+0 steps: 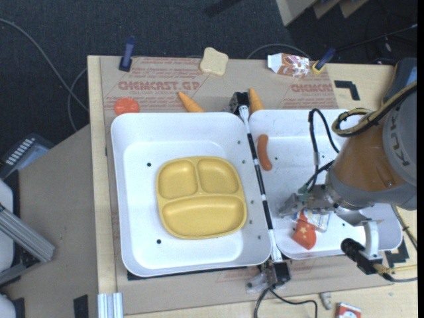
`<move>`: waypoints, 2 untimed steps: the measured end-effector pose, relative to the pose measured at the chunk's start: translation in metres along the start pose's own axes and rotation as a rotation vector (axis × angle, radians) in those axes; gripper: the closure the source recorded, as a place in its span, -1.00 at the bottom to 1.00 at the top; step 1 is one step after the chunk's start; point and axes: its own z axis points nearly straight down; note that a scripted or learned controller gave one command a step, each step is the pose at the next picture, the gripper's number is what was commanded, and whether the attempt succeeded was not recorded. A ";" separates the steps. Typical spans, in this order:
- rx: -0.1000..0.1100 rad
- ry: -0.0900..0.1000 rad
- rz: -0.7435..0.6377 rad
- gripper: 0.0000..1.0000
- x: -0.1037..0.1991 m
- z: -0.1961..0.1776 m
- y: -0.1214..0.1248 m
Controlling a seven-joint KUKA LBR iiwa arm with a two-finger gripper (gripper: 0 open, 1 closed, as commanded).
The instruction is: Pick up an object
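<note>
Where bench board reads CHEMCAST GP | pincer over red object

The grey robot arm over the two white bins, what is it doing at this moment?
The grey KUKA arm with the orange band reaches in from the right and hangs low over the right white bin. Its gripper is just above a small red object near the bin's front edge, but nothing shows as lifted. An orange sausage-shaped piece lies near that bin's left wall. The left white bin holds a yellow three-compartment plastic tray, untouched.
</note>
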 end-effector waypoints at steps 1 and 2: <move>-0.001 0.000 0.000 -1.00 0.000 0.000 0.000; -0.002 -0.002 0.001 -1.00 0.001 0.000 0.000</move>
